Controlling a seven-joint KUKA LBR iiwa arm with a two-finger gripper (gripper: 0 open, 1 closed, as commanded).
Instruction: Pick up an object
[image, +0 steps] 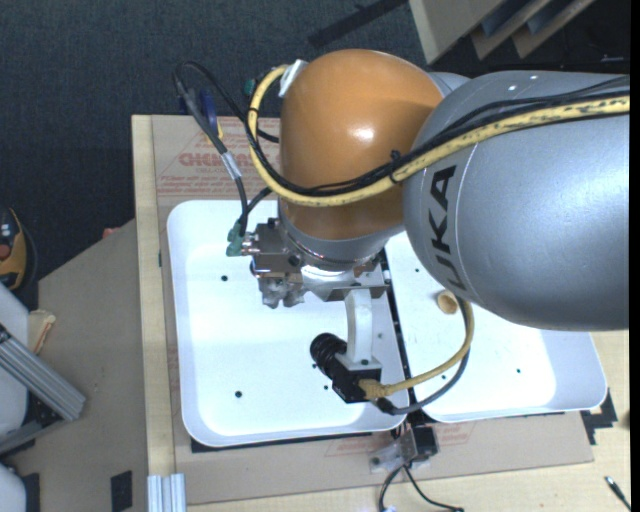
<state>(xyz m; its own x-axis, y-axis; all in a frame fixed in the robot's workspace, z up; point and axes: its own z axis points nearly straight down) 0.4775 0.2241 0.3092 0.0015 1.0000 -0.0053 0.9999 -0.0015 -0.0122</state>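
Worktop (160, 300): a pale tan board was noted at the near edge, with two shallow white bins carried on it side by side.

Left bin (215, 340): a white floor was recorded, marked by a few small dark specks (238, 393).

Hand (277, 290): it was seen low over the left bin, toward the far half, hung beneath the wrist. Whether it was wide or narrow could not be told, as it was masked from above by the wrist housing.

Right bin (520, 385): much of it was covered by the arm.

Small tan object (446, 301): it was recorded on the floor of the right bin, near the wall shared with the left bin. It was partly hidden under the arm's edge and lay apart from the hand, in the other bin.

Arm (540, 200): the grey casing was seen reaching in from the right across the right bin, with the orange band (350, 130) rounded above the wrist.

Farthest: red print (205, 158) was noted on the worktop's far strip, beyond the left bin.
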